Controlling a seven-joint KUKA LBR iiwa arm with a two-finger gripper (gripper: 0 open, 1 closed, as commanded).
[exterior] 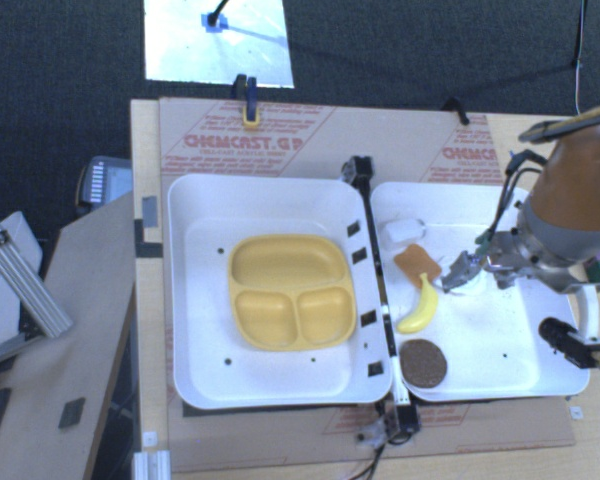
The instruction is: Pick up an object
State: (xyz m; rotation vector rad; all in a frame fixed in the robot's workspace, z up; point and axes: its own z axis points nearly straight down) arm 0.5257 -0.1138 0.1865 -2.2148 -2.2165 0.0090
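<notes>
Yellow banana [419, 311], curved, right bin | claw [454, 276] just above | grip: cannot tell

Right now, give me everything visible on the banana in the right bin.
The banana is a small yellow toy, smooth and plastic-looking, curved like a crescent. It lies flat on the floor of the right bin, near the divider between the two bins, its narrow upper end pointing up toward the orange-brown piece, which it touches or nearly touches. The round dark brown cookie sits just below its lower end, apart from it. The gripper hangs just right of its upper tip; contact cannot be told.
</notes>
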